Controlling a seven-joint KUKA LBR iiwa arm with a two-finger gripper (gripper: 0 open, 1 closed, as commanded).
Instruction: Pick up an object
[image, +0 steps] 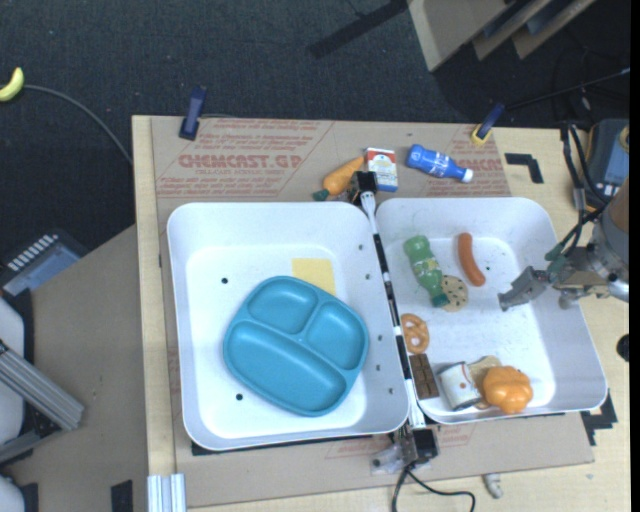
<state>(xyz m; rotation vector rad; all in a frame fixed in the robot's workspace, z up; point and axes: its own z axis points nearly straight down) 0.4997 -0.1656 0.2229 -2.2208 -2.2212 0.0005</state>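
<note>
**Ana:** Camera view has the claw inside the right bin, near its right wall, hanging above bare white floor. Its dark fingers look spread apart, with nothing between them.

**Ben:** So nothing is picked up yet. What is there to take?

**Ana:** Everything loose in that bin lies toward its left half. A green bottle and a red sausage sit near the far edge, with a round cracker touching the bottle's near end. A pretzel lies against the left wall. In the near corner are a chocolate bar, a small can and an orange fruit, the can and fruit touching.

**Ben:** And the left bin?

**Ana:** The left bin holds a blue divided plate and a yellow slice just beyond it. Past both bins, by the far edge of the tabletop, lie a blue bottle, a small carton and an orange piece.

**Ben:** Which step, then?

**Ana:** I judge it the approach, before any grasp. The sausage is the nearest thing that lies apart from the others. The next move would be to shift toward the bin's left, centre the open fingers over it, turn them across its narrow width, then descend and close.
</note>
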